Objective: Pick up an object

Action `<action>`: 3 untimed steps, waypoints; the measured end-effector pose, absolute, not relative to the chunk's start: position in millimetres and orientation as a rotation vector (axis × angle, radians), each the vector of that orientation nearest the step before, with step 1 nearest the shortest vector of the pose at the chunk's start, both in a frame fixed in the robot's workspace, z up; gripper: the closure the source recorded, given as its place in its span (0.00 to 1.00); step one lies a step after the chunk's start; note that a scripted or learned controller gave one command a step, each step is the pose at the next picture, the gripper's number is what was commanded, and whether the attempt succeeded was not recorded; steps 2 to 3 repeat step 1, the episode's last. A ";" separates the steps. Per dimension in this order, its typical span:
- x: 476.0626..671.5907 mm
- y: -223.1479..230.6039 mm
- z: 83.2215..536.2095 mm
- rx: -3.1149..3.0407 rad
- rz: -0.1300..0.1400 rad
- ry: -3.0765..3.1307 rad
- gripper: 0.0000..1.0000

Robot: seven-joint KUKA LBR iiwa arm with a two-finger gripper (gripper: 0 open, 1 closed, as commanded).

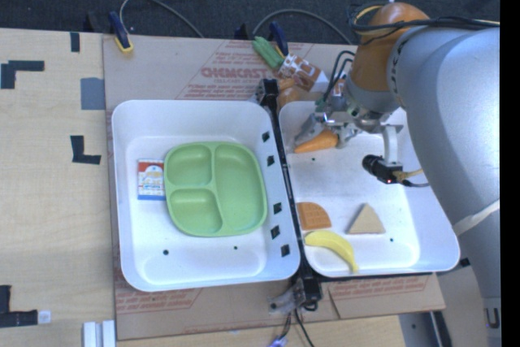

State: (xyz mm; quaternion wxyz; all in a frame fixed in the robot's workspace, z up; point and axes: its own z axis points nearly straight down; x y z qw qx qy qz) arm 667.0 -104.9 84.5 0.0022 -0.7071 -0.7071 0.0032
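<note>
The surface (49,175) carries 2 white bins. The left bin (130,199) holds a green plate (216,188) with a small card (151,179) beside it. The right bin (422,244) holds an orange carrot-like piece (317,142) near its far left corner, and a brown round (314,215), a tan wedge (366,219) and a banana (333,247) along its near side.

The arm (455,110) leans over the far end of the right bin, and the gripper (331,124) sits just above the orange piece, seemingly touching it. How far it is parted, and whether it grips anything, I cannot tell.

To do this well, I would centre over the orange piece, keep clear of the bin wall, close firmly across its narrow width, then lift straight up and check the piece rises too.
</note>
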 end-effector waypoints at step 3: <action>667.2 -105.7 94.7 -2.220 0.013 -2.222 1.00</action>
